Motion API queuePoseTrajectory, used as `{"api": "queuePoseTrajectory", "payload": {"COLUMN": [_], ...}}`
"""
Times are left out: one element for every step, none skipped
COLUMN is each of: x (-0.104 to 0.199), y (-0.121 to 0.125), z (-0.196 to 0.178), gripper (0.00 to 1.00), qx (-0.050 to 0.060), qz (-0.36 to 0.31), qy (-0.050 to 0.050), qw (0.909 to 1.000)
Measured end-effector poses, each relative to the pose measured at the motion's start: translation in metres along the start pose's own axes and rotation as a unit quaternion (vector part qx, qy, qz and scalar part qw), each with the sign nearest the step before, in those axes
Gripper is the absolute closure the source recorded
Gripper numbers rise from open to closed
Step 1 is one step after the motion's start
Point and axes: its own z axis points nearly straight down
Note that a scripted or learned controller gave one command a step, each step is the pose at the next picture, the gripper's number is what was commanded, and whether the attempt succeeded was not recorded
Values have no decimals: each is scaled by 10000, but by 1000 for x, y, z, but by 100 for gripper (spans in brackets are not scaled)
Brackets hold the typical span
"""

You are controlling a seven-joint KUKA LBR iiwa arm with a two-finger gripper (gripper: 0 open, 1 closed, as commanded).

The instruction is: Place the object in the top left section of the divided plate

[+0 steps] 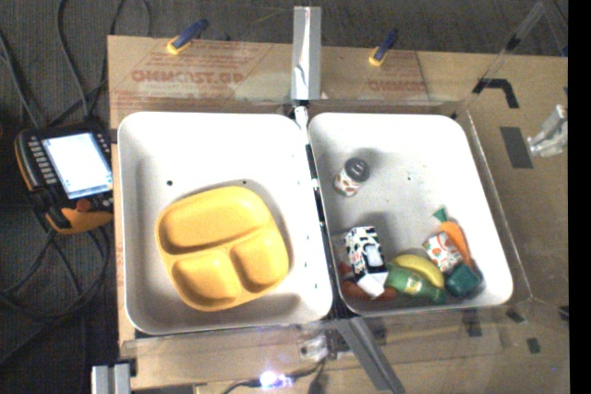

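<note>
1. Lying in the left bin (129, 198), the yellow divided plate (224, 244) sits tilted, its one long section toward the far-left side and two smaller sections toward the near edge.
2. The task names no particular object; the candidates all lie in the right bin (480, 198): a small capped bottle (352, 175) alone near the far-left part, and a crowd along the near wall, namely a black-and-white carton (366, 250), a banana (417, 269), a carrot (452, 232) and a green toy (462, 280).
3. The relation that matters: every candidate lies to the right of the plate, across the wall where the two bins meet, so the carry runs leftward over it.
4. The bottle stands well apart from the rest, and is likely the easiest pick.
5. The jaws' state cannot be told.
</note>
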Motion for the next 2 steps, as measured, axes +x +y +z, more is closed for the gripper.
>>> {"api": "queuePoseTrajectory", "payload": {"x": [-2,-3], "y": [-13,-13], "z": [-26,-36], "gripper": [100,100], "qx": [3,6], "qz": [1279,1295], "qy": [-3,-33], "qw": [9918,9916]}}
